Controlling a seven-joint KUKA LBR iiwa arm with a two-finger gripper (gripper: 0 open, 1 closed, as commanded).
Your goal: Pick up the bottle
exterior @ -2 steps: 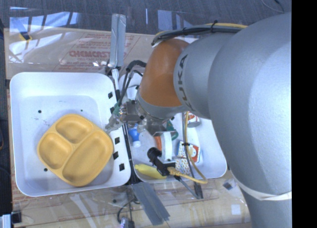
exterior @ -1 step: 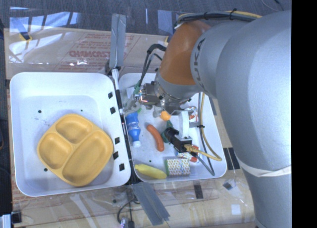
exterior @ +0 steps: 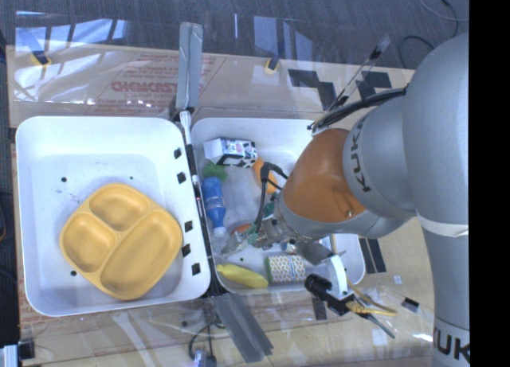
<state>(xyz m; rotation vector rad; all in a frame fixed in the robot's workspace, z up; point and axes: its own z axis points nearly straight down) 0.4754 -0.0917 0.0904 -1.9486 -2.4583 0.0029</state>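
Down at the near edge of the right bin (exterior: 351, 266) lie a banana (exterior: 243, 276) and a patterned roll (exterior: 285, 268). Above them the claw (exterior: 256, 232) hovers amid clutter; whether it's wide or narrow, I cannot tell. The blue bottle (exterior: 213, 202) lies just beside it, along the bin's left wall, ungrasped. Farther left, 1 yellow tray (exterior: 119, 240) fills the other bin (exterior: 48, 142).

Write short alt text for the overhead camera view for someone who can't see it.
A grey and orange robot arm reaches from the right over the right white bin, where a blue bottle lies among clutter near the left wall. The left bin holds a yellow divided plate.
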